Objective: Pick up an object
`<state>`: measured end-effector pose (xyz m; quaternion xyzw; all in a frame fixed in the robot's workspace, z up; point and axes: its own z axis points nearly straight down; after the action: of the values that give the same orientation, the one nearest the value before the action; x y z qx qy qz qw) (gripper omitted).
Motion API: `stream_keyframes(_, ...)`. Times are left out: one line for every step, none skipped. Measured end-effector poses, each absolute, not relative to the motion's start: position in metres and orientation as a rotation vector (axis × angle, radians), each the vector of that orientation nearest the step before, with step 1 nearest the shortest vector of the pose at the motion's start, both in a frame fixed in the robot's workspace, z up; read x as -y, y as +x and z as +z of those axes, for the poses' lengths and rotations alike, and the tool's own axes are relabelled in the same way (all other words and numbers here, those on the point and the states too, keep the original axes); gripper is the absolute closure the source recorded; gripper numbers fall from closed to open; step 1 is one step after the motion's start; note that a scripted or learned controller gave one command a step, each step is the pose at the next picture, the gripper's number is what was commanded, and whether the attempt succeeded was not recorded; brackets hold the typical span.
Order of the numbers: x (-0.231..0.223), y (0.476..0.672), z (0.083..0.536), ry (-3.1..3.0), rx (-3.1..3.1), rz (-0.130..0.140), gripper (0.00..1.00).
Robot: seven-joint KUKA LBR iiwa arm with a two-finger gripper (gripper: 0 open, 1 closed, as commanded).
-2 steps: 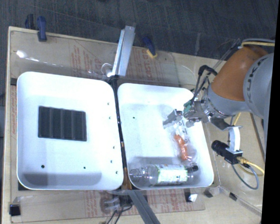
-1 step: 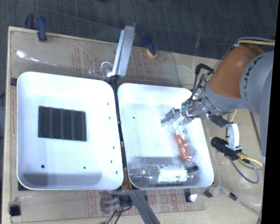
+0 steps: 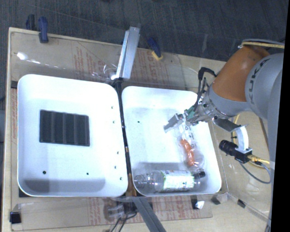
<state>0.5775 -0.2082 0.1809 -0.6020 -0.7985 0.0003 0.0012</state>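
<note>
My gripper hangs over the upper right part of the right bin, reaching in from the right. Just below its tip lies a clear packet with orange contents, running down toward the bin's lower right corner. I cannot tell whether the gripper touches the packet. A clear plastic bottle with a dark cap lies on its side along the bin's front wall. In the left bin a flat black ribbed block rests left of centre.
A metal bar stands up behind the seam between the bins. Blue clamps hold the bench's back edge. A black cable connector hangs off the arm just outside the right bin's right wall.
</note>
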Motion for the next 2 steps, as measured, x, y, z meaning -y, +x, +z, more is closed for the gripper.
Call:
stream_keyframes(0.208,0.573,0.173,-1.829,2.551,0.001,0.0)
stream_keyframes(0.209,0.57,0.183,-1.786,2.584,0.001,0.0)
